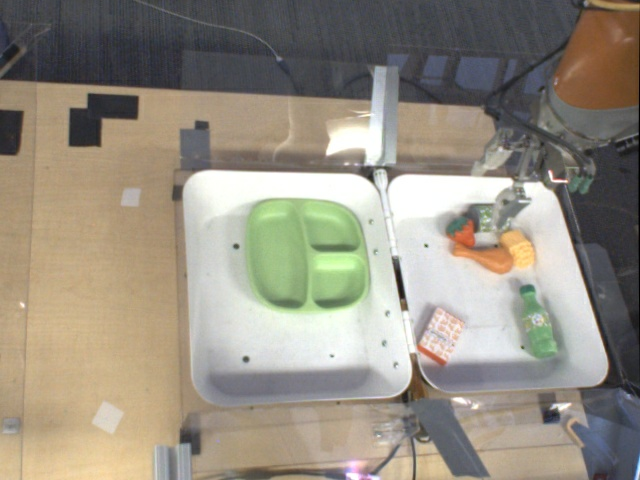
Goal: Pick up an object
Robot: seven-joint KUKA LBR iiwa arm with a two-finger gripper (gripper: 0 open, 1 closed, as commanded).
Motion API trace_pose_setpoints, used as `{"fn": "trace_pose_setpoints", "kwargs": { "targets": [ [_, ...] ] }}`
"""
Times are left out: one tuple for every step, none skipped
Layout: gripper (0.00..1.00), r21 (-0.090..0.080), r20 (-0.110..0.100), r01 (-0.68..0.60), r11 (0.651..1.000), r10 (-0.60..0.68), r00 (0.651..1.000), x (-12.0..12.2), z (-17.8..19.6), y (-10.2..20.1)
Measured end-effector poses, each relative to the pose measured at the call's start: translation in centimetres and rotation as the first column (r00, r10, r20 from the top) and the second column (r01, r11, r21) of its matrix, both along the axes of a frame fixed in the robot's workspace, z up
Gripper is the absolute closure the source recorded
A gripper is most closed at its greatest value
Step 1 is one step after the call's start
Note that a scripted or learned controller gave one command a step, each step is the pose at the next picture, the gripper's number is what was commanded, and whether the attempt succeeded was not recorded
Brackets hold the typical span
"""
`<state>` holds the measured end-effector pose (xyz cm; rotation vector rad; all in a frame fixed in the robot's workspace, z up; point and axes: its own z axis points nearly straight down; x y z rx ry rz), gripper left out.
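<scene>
White plastic bins sat side by side on the bench, the left bin (215, 368) holding a green divided plate (305, 254) near its middle. The arm (598, 63) (grey, with its orange band showing at the upper right) reached down over the far side of the right bin (570, 368). Its gripper (490, 223) hung low over a small cluster of toy food: an orange carrot-like piece (486, 258), a yellow piece (518, 248) just beside it, and a small reddish piece (463, 234) at the cluster's left. The tips came down right at the cluster's top, but whether they were spread or pressed on anything could not be told from this slant. Nearer the front of that bin, well apart from the cluster, a green bottle (538, 323) lay by the right wall, and a small patterned box (441, 335) rested close to the left wall.
</scene>
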<state>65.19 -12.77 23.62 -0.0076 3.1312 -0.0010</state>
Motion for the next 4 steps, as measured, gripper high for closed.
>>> {"fn": "trace_pose_setpoints", "kwargs": {
  "targets": [
    [0.00,0.001,0.002,0.171,0.985,-0.171,0.985,-0.7,-13.8,-1.5],
    [1.00,0.002,0.013,0.163,0.987,-0.163,0.986,-0.3,-12.3,-1.3],
    [1.00,-0.002,0.004,-0.242,0.970,0.242,0.970,-3.2,-4.7,5.4],
    [1.00,-0.004,-0.003,-0.389,0.921,0.389,0.921,-12.0,-3.5,1.8]
  ]
}}
